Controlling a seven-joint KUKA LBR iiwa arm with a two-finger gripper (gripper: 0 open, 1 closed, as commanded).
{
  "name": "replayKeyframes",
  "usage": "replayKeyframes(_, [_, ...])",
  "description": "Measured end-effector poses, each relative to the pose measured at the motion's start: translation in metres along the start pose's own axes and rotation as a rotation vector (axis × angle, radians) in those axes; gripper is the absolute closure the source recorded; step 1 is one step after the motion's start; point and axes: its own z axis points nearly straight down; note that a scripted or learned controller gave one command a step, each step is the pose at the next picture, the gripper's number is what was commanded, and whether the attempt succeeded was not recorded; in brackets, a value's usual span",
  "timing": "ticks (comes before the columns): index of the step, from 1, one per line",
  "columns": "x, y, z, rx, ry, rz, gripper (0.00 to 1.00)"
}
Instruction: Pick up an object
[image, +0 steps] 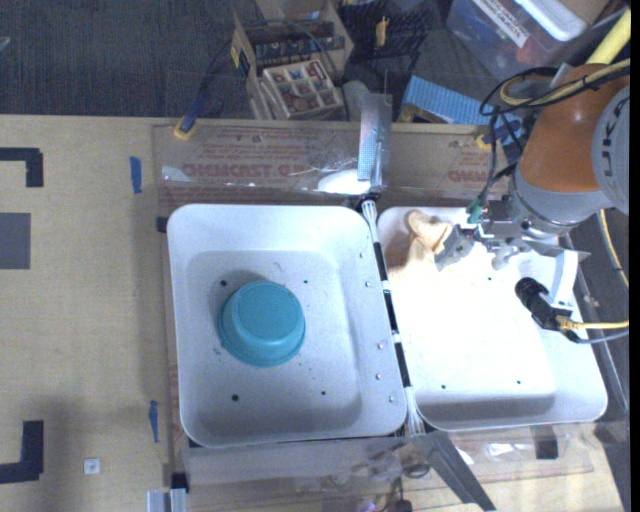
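One round teal plastic bowl (262, 322) sat mid-left bin (190, 240), open floor all round. One tan lump (420, 238) hugged the right bin's (500, 400) far corner beside the hand (462, 243); its grip I couldn't tell.

Light is uneven. The right bin (500, 400) is blown out to near pure white, its floor losing all texture, while the left bin (200, 400) reads a cooler grey with soft shading along its walls. The teal bowl (262, 322) casts a faint shadow on its lower edge. The upper part of the frame is dim and murky. Overall sharpness is low, with soft edges and slight grain; the arm (575, 150) at upper right looks blurred.
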Motion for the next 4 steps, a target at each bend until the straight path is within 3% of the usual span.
replayKeyframes(1, [0.006,0.027,-0.02,-0.005,-0.002,0.024,0.0])
replayKeyframes(2, [-0.028,0.068,0.051,-0.005,-0.003,0.037,0.0])
replayKeyframes(3, [-0.033,0.036,0.044,-0.001,0.0,-0.125,0.0])
replayKeyframes(4, [-0.021,0.023,0.042,-0.001,0.0,-0.112,0.0])
